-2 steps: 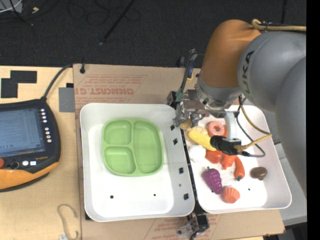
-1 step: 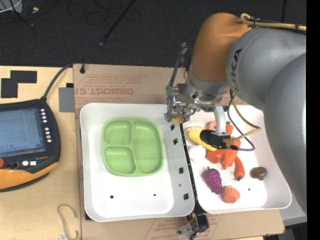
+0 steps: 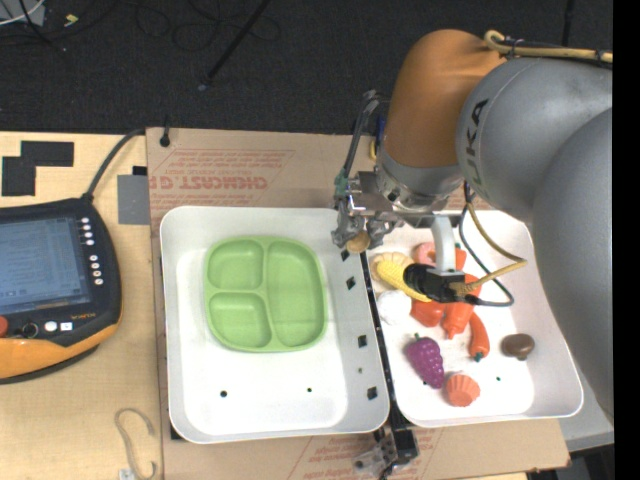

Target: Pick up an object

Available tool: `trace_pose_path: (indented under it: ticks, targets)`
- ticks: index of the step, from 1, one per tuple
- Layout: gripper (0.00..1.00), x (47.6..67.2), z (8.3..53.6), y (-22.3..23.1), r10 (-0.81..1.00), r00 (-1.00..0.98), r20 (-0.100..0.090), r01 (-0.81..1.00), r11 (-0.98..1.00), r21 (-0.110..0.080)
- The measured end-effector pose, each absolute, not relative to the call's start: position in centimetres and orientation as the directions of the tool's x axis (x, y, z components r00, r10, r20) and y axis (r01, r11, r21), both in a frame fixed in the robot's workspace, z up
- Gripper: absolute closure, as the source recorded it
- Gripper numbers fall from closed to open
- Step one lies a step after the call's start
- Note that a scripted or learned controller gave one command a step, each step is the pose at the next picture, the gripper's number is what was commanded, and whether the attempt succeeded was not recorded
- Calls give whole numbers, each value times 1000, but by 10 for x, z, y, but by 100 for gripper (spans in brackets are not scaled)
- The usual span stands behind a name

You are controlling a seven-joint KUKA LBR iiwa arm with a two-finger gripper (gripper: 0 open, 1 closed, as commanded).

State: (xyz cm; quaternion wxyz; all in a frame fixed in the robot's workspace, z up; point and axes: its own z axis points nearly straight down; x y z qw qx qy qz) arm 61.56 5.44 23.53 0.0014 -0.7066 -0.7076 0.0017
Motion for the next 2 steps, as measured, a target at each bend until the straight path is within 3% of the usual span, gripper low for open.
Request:
trace_pose_path:
  ticks: [2]
  targets:
    - [100,619,235,53,1000,2,0,1000,-2,-2]
